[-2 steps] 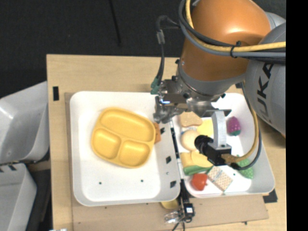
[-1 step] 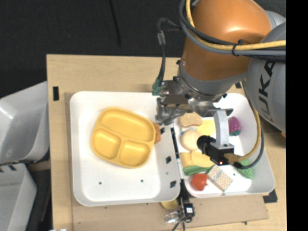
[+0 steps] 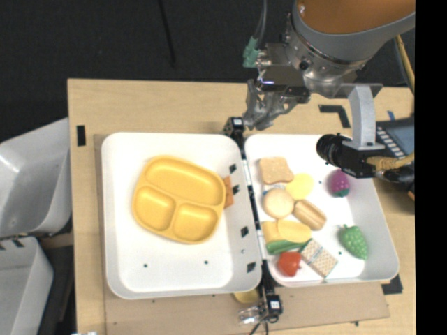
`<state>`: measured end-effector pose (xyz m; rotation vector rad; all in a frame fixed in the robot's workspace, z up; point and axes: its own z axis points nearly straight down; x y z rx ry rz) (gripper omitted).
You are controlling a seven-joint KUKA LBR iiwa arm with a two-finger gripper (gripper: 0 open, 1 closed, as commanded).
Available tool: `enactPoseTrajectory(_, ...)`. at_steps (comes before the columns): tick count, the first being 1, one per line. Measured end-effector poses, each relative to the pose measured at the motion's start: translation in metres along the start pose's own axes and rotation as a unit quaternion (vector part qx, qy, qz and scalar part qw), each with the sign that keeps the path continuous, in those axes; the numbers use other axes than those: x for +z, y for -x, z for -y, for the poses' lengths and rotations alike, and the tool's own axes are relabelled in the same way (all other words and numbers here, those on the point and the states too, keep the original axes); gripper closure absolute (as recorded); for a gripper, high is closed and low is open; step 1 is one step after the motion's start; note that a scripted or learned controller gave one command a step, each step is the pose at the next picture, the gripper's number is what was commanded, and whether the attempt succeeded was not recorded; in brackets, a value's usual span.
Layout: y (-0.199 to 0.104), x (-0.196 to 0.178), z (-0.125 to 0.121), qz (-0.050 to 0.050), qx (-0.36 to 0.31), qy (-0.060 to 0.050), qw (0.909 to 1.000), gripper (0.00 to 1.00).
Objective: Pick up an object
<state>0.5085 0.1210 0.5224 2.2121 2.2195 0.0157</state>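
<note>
In the camera view, the grey arm point(image 3: 349, 26) with its orange band is seen at the upper right of the frame, and its end effector point(image 3: 269, 110) hangs above the far edge of the bins, near the strip where the two bins meet. Nothing is seen between its parts, and whether it is wide or narrow cannot be told from this slanted view.

The left bin point(image 3: 119, 257) fills the lower left and centre of the frame and carries a yellow divided plate point(image 3: 178, 199), with a small orange item point(image 3: 228, 190) just beside the plate's right edge.

The right bin point(image 3: 374, 257) lies at the lower right. In it a slice of toast point(image 3: 275, 169) is seen at the upper left, a yellow round piece point(image 3: 302, 185) just beside it, and a pale round bun point(image 3: 278, 202) below. A bread roll point(image 3: 310, 215) lies next to the bun, above a yellow wedge point(image 3: 286, 230), a green pod point(image 3: 283, 245), a tomato point(image 3: 290, 262) and a checked cracker point(image 3: 320, 258). A purple bunch of grapes point(image 3: 339, 183) and a green bunch of grapes point(image 3: 354, 241) lie towards the right wall.

The task is judged to be at its start: every item rests in a bin and none has been lifted. A target is yet to be reached, gripped and raised; the toast is the nearest candidate.
</note>
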Motion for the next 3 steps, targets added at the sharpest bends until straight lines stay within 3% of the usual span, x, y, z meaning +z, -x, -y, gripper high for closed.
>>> enactPoseTrajectory(1,0.028,0.107,0.021,0.004,0.003,-0.013,0.9999,1.0)
enactPoseTrajectory(2,-0.004,0.223,0.022,0.003,0.0,-0.014,0.9999,1.0)
enactPoseTrajectory(3,0.001,0.095,0.018,0.0,0.0,-0.001,1.0,1.0)
